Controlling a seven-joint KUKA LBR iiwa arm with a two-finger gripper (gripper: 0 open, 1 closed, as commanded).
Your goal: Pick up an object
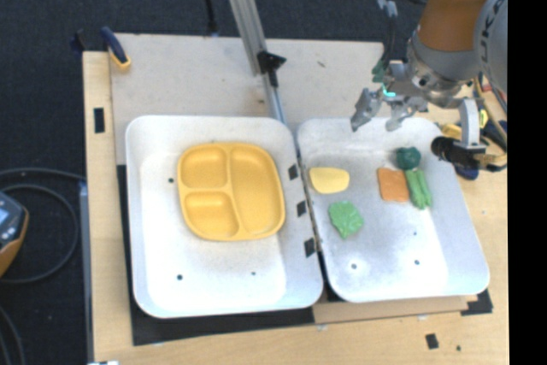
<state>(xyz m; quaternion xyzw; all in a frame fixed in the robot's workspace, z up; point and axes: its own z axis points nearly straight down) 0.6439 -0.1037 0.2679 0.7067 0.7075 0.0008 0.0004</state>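
The right bin (pixel 427 269) holds a pale yellow oval piece (pixel 329 179), a light green lumpy piece (pixel 345 218), an orange flat piece (pixel 393 185), a long green piece (pixel 419 188) and a small dark green piece (pixel 408 156). My gripper (pixel 378 114) hangs above the bin's far edge, up and right of the yellow piece. Its two fingers stand apart with nothing between them.
The left bin (pixel 154 269) carries a yellow three-compartment plate (pixel 231 190). A metal pole (pixel 244 4) rises from behind the bins' dividing line. A blue and yellow clamp (pixel 115 47) sits on the bench's far left corner.
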